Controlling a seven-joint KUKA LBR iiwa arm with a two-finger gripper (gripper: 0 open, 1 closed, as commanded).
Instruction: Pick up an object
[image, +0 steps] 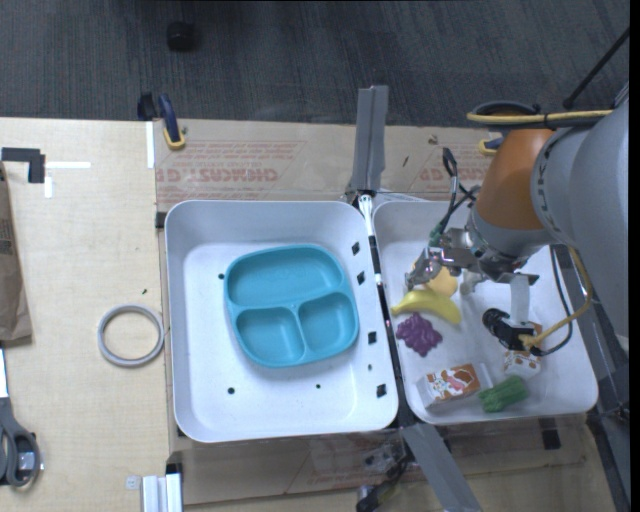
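The gripper (430, 268) hangs right above the banana (432, 301). The banana lies just under it, long side pointing down-right. I cannot tell its grip

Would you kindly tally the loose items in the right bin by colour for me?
Yellow: 1, the banana
Purple: 1, the grapes
Green: 1, the vegetable
White and brown: 1, the carton
Total: 4
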